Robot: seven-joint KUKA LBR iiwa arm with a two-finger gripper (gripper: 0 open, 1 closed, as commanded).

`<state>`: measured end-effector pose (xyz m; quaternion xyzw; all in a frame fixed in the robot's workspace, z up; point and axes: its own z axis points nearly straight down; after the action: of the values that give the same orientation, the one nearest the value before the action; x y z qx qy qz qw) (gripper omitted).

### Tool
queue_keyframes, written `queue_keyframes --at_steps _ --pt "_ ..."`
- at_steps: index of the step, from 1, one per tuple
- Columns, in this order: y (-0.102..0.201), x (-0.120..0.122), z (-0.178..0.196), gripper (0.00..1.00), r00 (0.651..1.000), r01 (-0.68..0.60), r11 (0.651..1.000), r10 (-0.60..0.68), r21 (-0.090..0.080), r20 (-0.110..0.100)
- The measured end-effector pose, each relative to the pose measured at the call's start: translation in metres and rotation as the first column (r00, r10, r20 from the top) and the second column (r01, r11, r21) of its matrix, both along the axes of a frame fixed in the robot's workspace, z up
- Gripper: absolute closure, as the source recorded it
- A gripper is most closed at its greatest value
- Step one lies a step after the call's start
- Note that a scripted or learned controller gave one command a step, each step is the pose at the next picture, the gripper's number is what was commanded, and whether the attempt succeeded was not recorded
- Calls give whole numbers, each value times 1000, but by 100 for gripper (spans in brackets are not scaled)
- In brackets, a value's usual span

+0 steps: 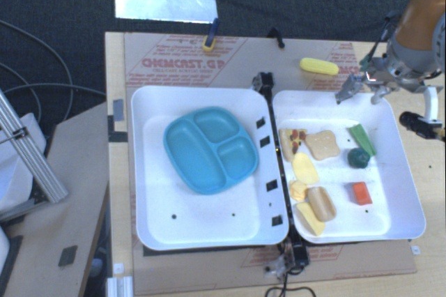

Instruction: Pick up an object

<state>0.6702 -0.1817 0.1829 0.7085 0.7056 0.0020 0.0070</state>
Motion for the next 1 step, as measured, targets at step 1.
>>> queue_keyframes --at_steps 1 --pt "-26 -4 -103 0 1000 -3 1000 3 9 -16"
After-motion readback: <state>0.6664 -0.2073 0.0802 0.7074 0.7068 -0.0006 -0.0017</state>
